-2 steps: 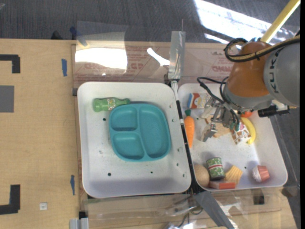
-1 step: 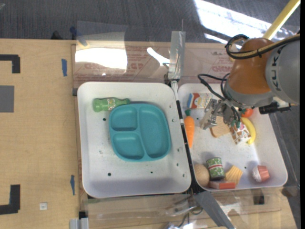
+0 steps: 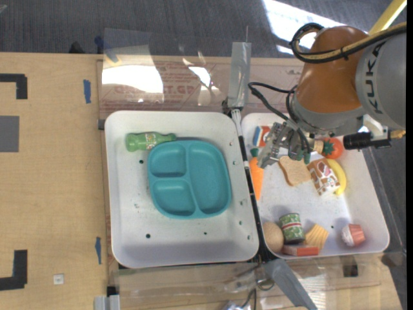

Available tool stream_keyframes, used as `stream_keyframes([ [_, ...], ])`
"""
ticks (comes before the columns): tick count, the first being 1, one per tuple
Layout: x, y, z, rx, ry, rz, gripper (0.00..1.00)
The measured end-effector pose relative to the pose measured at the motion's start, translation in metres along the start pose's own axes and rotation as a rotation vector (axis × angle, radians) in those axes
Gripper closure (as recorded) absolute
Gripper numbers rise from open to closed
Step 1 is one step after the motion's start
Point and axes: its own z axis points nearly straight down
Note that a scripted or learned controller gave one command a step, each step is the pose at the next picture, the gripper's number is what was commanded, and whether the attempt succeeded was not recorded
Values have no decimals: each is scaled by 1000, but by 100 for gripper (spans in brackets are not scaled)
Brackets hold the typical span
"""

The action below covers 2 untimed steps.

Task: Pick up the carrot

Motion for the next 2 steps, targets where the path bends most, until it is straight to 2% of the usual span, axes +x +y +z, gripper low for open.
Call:
stream_keyframes([
  [1,35,77,-35,2,5,194,100],
  [2,78,146,-14,5,12,-52,100],
])
